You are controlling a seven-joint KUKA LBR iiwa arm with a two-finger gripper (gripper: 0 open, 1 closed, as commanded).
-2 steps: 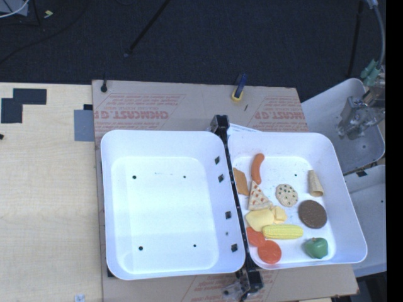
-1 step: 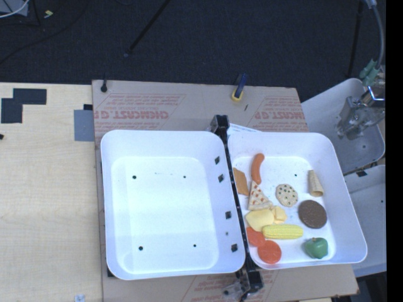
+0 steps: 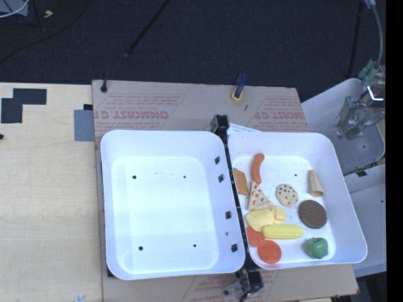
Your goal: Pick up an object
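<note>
Camera view looks down on the tabletop with two white bins side by side. Taking the chocolate cookie in the right bin as landmark: a pale chip cookie lies just up-left of it, a tan cone piece just above it, a green pepper below it. Left of the cookie sit a yellow lump and a pizza slice; a corn cob lies down-left of it, and a red tomato slice further down-left. A sausage and a brown wedge lie well up-left. The left bin is far left of the cookie. The claw hangs up-right of the cookie, outside the bin; whether its fingers are apart or together I cannot tell
</note>
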